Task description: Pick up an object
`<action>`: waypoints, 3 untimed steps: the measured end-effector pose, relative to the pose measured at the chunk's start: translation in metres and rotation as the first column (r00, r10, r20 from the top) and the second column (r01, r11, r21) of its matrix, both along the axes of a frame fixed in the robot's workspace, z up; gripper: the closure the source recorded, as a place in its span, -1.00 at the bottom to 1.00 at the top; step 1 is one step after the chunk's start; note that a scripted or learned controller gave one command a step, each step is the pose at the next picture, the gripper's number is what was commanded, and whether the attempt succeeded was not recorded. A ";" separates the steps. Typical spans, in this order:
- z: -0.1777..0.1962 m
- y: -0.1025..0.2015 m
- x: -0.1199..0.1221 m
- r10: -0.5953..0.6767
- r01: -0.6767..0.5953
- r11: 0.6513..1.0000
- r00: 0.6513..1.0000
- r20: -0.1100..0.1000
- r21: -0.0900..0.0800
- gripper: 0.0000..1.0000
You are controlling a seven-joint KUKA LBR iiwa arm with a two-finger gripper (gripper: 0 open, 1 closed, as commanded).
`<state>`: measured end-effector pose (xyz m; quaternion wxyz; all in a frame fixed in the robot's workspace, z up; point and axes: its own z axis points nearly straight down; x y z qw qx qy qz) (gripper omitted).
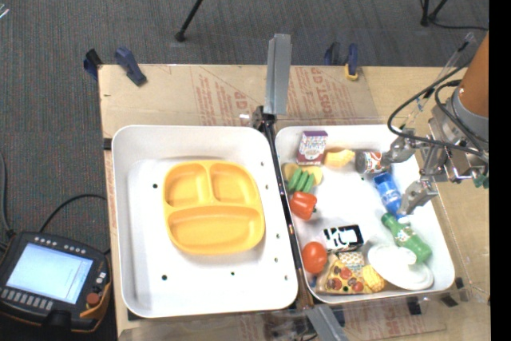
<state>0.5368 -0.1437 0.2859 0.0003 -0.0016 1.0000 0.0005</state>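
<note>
My gripper (407,172) reaches in from the right over the right bin (441,239). Its two fingers are spread apart, one finger (398,148) near a silver can (369,163) and the other by the bin's right side. A small blue bottle (387,190) lies in the bin just left of the gap between the fingers, and nothing is gripped. Close by are a green bottle (406,235), a white dish (399,267), a pizza slice (347,275), a tomato (314,256) and a red pepper (303,204).
The left bin (128,172) holds a yellow divided plate (214,205). A purple-and-white carton (313,146), a yellow item (339,158), a green vegetable (300,180) and a black card (343,236) also lie in the right bin. A teach pendant (52,277) rests at lower left.
</note>
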 end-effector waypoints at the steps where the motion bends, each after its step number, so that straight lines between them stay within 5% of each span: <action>1: -0.055 -0.026 0.051 -0.049 0.049 0.999 0.999 -0.007 0.001 -1.00; 2: -0.168 -0.042 0.095 -0.082 0.082 0.997 0.997 -0.014 0.003 -1.00; 3: -0.200 -0.037 0.102 0.003 -0.003 1.000 1.000 -0.002 0.001 -1.00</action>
